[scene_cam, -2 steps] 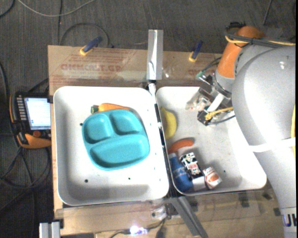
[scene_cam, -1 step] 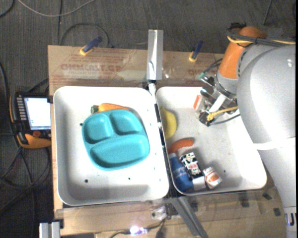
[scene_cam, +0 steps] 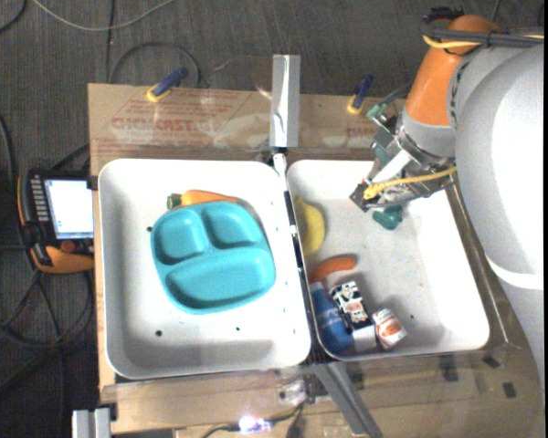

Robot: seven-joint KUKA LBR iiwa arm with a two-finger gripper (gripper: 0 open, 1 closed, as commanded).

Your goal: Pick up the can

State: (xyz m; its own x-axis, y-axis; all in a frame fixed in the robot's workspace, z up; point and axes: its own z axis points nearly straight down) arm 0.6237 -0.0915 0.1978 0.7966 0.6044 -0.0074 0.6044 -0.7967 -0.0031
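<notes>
Over the upper part of the right bin (scene_cam: 457,245), the gripper (scene_cam: 381,201) hangs at the end of the grey arm, whose orange band (scene_cam: 436,85) shows above the wrist. Whether it is open or closed I cannot tell; dark and teal parts at its tip blur together, and nothing is seen caught in it. It sits well apart from the can (scene_cam: 351,305), which lies on its side near the lower left of that same bin, its black-and-white label turned up. Touching the can on its left is a blue container (scene_cam: 327,319), and just beside its lower right end lies a small red-and-white item (scene_cam: 389,328). An orange, sausage-shaped piece (scene_cam: 333,266) rests just above the can, and a yellow, rounded object (scene_cam: 311,225) leans at the bin's left wall.

Across the divide, the left bin (scene_cam: 128,245) holds a turquoise compartment tray (scene_cam: 216,255), with an orange object (scene_cam: 205,197) peeking out from behind its upper edge. Both bins sit on a tabletop (scene_cam: 164,121) of brown board, fixed with blue-and-yellow clamps (scene_cam: 167,83). A handheld pendant (scene_cam: 59,217) with a lit screen lies to the far left.
</notes>
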